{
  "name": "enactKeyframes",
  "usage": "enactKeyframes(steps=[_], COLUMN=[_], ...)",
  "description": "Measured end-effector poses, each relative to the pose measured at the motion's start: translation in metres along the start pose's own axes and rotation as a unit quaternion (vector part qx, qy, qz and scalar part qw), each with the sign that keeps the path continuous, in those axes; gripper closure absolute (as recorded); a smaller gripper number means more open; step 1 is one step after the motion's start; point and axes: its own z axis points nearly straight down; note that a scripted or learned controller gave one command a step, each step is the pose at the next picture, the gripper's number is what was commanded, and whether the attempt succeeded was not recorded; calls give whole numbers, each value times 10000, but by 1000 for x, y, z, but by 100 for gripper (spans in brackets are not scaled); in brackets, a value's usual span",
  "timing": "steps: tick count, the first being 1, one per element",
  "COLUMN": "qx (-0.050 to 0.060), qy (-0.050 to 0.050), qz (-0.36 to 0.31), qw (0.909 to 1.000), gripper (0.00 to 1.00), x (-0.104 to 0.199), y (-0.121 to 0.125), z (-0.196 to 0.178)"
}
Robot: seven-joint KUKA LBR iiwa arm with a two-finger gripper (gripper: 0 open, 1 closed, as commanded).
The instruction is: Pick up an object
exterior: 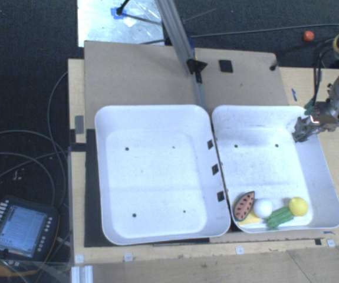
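- Two shallow white bins sit side by side on the bench; the right bin [310, 158] holds all the objects, bunched in its near corner.
- Four or five small toys lie there: a watermelon slice [244, 205], a white ball [263, 207] just beside it, a green piece [280, 216], perhaps a toy vegetable, touching the ball, and a yellow lemon-like fruit [298, 206] next to that. A flat yellow piece [250, 220] peeks from under the slice and ball.
- The left bin [151, 170] lies beside the right bin, across the shared rim.
- The gripper [303, 130] hovers at the right bin's far right rim, well apart from the toy cluster. It is small and dark here, so how far it is open cannot be told; nothing is seen held in it.
- Judged step: the approach has not yet reached any object.
- Next move calls for travel along the right bin toward its near corner, then a descent onto one toy; the lemon-like fruit looks the most exposed, though crowding could spoil the grasp.
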Motion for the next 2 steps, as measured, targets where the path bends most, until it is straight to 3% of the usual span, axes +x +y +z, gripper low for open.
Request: enactKeyframes(steps=[1,2], qx=[-15,-8], qy=[-3,2], qz=[-10,-16], qw=[10000,10000], gripper=[100,100], x=[0,13], y=[1,41], z=[-11,-12])
